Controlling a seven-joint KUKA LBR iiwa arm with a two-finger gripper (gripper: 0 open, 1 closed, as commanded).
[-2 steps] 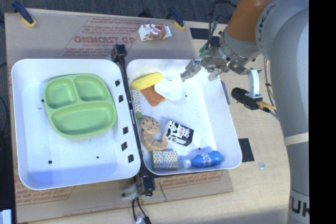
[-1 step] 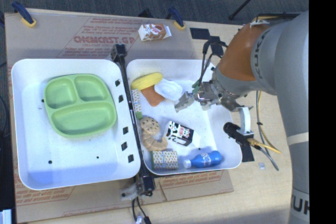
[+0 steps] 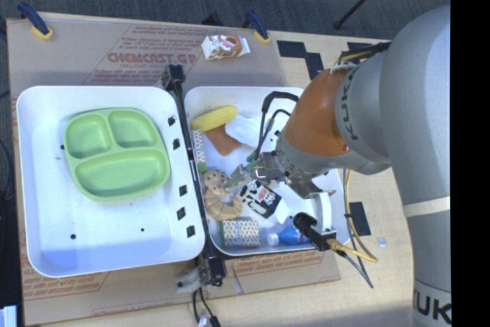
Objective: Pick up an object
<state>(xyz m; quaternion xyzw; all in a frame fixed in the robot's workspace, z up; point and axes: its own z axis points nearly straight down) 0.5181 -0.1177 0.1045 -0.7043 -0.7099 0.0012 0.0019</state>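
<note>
The right bin (image 3: 230,97) holds a pile of small objects: a yellow banana-shaped piece (image 3: 214,117), an orange-brown block (image 3: 222,142), white crumpled wrapping (image 3: 243,129), a cookie-like disc (image 3: 215,181), a printed card (image 3: 262,201), a patterned box (image 3: 240,233) and a blue bottle (image 3: 291,236). My gripper (image 3: 256,171) hangs low over the middle of this pile, just above the card and beside the cookie. The wrist hides its fingers from the camera.
A green divided plate (image 3: 116,152) lies in the left bin (image 3: 46,241). A small snack packet (image 3: 225,47) rests on the cardboard behind the bins. Black clips (image 3: 181,165) run along the wall between the bins. The arm's bulk covers the right bin's right side.
</note>
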